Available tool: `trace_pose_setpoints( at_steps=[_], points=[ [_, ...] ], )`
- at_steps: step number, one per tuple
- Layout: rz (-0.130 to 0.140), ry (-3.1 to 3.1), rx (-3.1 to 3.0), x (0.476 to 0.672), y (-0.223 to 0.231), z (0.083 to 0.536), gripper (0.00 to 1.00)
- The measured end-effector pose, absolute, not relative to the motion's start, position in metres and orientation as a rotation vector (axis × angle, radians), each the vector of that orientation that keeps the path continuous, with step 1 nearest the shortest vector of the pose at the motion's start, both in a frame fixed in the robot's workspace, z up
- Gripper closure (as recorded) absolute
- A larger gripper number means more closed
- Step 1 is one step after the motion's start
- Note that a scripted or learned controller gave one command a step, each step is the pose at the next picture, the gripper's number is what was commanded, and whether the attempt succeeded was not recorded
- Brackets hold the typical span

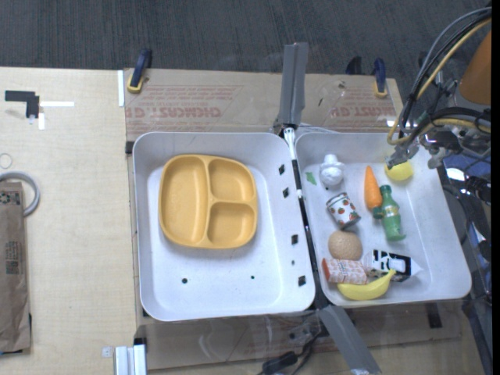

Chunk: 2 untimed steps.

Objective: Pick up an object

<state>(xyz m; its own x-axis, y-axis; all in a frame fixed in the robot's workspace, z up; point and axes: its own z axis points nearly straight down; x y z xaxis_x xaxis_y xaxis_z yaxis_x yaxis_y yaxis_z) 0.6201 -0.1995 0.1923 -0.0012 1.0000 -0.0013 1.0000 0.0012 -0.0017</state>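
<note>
The right bin [445,233] holds several objects. A yellow lemon [399,172] lies at its far right, and my gripper [405,155] hangs right over it, touching or nearly touching its top. Whether the lemon is gripped I cannot tell. To the lemon's left lie an orange carrot [372,186] and a green bottle [390,216]. Further left are a small white bottle [332,170], a printed can [342,209] and a brown round fruit [344,245]. At the near edge are a red-and-white packet [344,270], a banana [366,289] and a black-and-white packet [392,263].
The left bin [156,280] carries a yellow divided plate [208,201]. A grey divider bar [293,84] stands behind the bins' shared wall. Cables and the arm [461,116] crowd the right bin's far right corner. A brown bag [12,264] lies at the bench's left.
</note>
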Motion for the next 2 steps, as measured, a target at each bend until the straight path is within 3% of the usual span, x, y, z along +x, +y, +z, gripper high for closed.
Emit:
trace_pose_setpoints(
  at_steps=[1, 2],
  points=[
    [-0.007, -2.450, -1.982, 0.603, -0.206, 0.113, 0.00],
    [0.002, -2.530, -1.866, 0.618, -0.175, 0.092, 0.00]
  ],
)
